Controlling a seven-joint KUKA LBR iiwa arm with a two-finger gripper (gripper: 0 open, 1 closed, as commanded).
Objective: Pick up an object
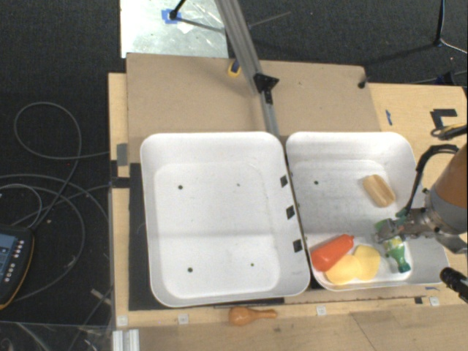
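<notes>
The right bin (344,148) holds several objects. A tan bread-like piece (379,190) lies near its right wall. A red-orange item (333,249) and a yellow item (355,265) lie touching in the front corner. A small green object (398,257) sits at the front right. My gripper (391,231) hangs low over the bin's right front part, just above the green object and right of the yellow one. The grey arm (447,196) comes in from the right. Nothing visibly hangs from the gripper.
The left bin (212,148) adjoins the right one along a shared middle rim. A small orange pear-shaped object (252,314) lies on the bench in front of the bins. A slanted metal pole (245,42) rises behind them. Cables lie on the floor at left.
</notes>
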